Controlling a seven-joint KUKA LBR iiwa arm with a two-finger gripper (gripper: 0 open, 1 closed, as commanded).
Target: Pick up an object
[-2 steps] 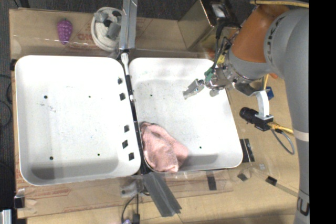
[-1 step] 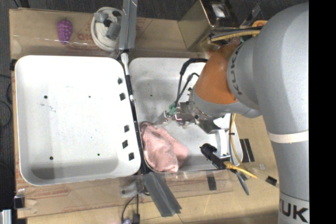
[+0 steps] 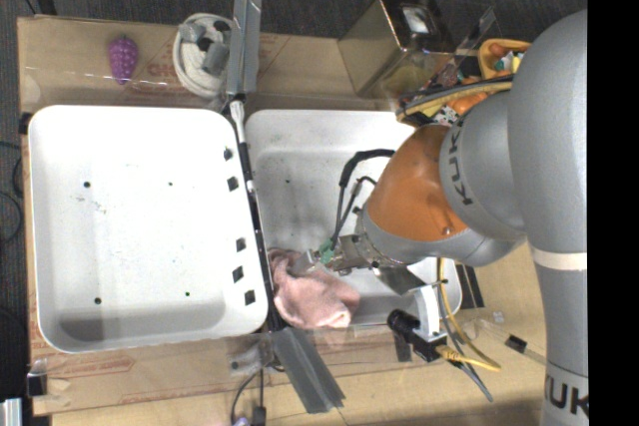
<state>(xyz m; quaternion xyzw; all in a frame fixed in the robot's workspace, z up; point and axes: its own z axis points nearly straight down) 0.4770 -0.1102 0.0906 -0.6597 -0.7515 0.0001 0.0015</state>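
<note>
The scene is lit evenly and brightly from above. The left bin is nearly washed out in white, with a soft shadow along its near wall. The arm is slightly blurred; fine detail is grainy.

Two bins sit side by side on a bench. A cloth lies in the right bin, at its near left corner, with the gripper just above it. Behind the left bin, a small fruit-shaped toy rests left of a coiled roll.
</note>
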